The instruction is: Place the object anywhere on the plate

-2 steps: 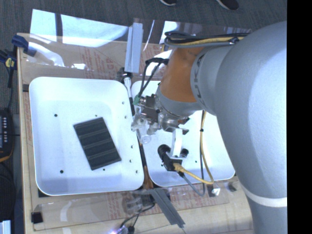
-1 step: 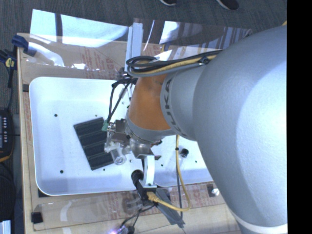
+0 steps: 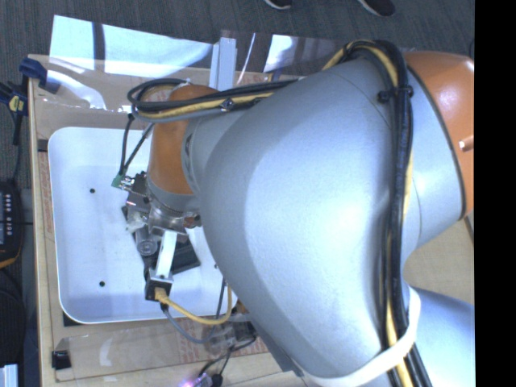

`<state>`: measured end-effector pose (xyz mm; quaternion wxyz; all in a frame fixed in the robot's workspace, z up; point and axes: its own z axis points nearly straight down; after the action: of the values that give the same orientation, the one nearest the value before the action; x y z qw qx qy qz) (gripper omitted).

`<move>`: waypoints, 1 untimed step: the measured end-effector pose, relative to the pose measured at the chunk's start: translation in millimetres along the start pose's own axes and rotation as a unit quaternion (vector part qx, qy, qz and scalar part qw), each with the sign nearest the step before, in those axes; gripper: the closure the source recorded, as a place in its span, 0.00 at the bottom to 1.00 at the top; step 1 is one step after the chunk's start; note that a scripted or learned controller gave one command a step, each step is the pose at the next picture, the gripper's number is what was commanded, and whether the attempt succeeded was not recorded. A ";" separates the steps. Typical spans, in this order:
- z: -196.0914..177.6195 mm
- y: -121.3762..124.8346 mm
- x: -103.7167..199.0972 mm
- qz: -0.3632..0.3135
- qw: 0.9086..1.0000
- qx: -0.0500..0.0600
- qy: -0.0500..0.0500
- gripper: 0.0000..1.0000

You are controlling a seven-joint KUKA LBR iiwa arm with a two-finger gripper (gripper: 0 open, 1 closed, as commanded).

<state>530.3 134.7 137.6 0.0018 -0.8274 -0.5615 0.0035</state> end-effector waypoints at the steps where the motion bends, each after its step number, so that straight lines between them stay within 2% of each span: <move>1: -53.1 -19.6 -83.5 -0.097 0.995 0.000 0.001 1.00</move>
<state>481.6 64.5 191.1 0.0027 -0.7692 -0.6390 0.0023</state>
